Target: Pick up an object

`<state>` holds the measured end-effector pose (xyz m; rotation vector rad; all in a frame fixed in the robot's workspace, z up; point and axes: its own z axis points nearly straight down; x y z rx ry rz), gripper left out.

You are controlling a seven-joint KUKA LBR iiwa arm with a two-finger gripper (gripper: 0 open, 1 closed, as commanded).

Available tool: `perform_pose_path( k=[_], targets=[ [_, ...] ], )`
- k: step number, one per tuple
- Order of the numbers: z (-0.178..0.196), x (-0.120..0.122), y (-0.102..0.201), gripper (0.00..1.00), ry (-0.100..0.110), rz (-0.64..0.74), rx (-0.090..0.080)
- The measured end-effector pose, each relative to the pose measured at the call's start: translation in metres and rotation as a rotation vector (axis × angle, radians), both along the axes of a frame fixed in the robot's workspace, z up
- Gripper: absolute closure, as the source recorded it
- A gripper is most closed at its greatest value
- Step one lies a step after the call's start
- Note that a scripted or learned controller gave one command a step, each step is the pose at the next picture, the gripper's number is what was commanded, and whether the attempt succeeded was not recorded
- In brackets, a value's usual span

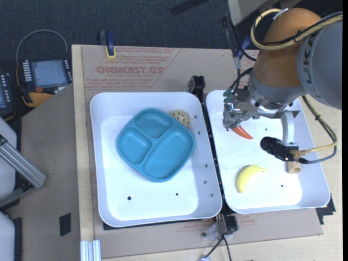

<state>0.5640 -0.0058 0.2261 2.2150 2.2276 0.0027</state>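
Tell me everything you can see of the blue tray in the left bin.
The blue tray is a rounded-corner divided plate, plastic by its look, with three compartments: a smaller one at the far side and two larger ones nearer. It lies flat and right side up, turned at an angle, in the left bin, toward its far half. Nothing lies in its compartments. A tan cookie peeks out at its far right edge, partly hidden by it.

Grey arm [326, 58] with orange band [283, 42], looped yellow cable [261, 26]

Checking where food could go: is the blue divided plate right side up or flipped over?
Right side up. The blue three-compartment plastic plate lies flat in the left white bin, its hollow compartments and dividing ridges facing up.
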Motion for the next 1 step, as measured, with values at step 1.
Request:
perform_pose_path(
  k=[1],
  targets=[
    [-0.005,-0.0003,0.0582,1.0,0.002,0.001,0.001]
  ],
)
